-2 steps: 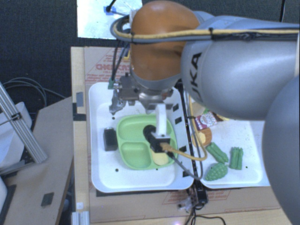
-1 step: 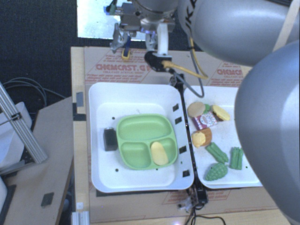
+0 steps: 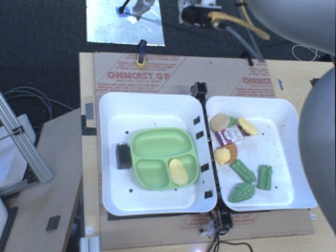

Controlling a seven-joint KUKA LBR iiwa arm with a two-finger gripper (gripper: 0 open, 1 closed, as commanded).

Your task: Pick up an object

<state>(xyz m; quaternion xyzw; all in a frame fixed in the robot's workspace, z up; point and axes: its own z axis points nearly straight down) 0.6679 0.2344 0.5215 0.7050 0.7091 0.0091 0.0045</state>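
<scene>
Left bin (image 3: 113, 193): black block (image 3: 123, 156) just left of the green divided tray (image 3: 157, 143); a yellow piece (image 3: 178, 171) lies in the tray's near-right compartment.

Right bin (image 3: 283, 114): toy foods clustered at its left. Likely light, stiff, slick plastic. Green pod (image 3: 264, 176) lies apart from the others; grip across its narrow width.

Arm body (image 3: 320, 140) at right edge; state of its grasping end cannot be told.

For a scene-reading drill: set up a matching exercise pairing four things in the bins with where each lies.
Things:
1. pale yellow oval toy food
2. small black block
3. green plastic grape bunch
4. green divided plastic tray

Places:
A. right bin, near front edge
B. left bin, middle
C. tray's lower right compartment
D. left bin, left of the tray

Pairs: 1-C, 2-D, 3-A, 4-B
</scene>
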